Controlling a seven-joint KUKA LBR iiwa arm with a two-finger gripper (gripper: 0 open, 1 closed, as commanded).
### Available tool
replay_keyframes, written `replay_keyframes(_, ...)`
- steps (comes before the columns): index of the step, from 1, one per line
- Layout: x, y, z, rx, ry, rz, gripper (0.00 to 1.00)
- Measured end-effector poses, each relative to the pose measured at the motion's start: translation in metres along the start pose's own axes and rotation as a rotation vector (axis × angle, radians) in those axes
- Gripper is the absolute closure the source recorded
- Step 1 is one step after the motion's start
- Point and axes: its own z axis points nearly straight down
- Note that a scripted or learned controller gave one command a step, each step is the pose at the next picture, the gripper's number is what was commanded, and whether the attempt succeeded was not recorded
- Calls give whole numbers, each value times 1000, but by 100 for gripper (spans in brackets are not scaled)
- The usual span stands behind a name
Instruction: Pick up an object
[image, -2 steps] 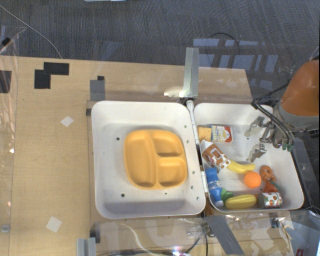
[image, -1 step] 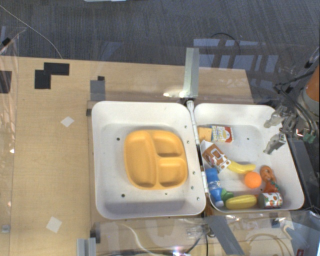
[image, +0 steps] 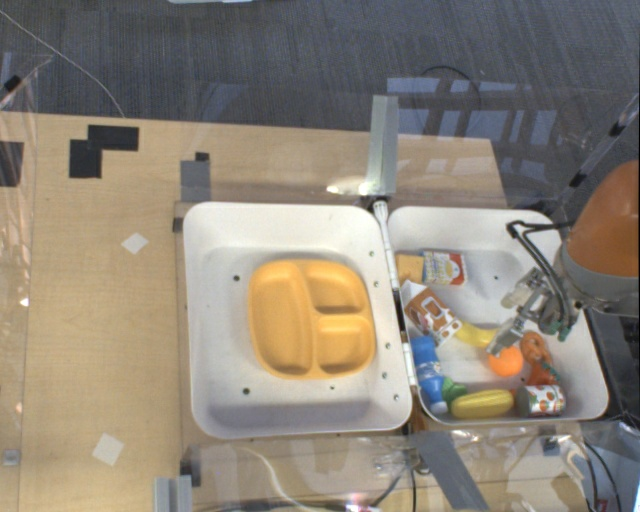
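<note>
Orange plastic, a small ball (image: 506, 362), lies at five o'clock in the right bin (image: 470, 222), just under the gripper (image: 513, 330). Its fingers are parted and nothing is held; the reach is judged under way, so a short descent and closure are called for next.

A pale wooden bench (image: 100, 330) fills the frame's lower and middle part. Two shallow white bins rest directly on it, side by side and touching: the left bin (image: 215, 400) at centre, the right bin (image: 500, 225) toward the right edge. Black squares (image: 103, 146) mark the bench's upper left corner.
</note>
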Motion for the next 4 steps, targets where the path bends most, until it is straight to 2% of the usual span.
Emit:
replay_keyframes(1,-41,64,38,-5,-7,294,0)
replay_keyframes(2,-78,82,38,-3,-5,560,0)
replay_keyframes(3,-80,84,25,-7,-12,552,100)
replay_keyframes(4,-80,85,25,-8,-12,551,0)
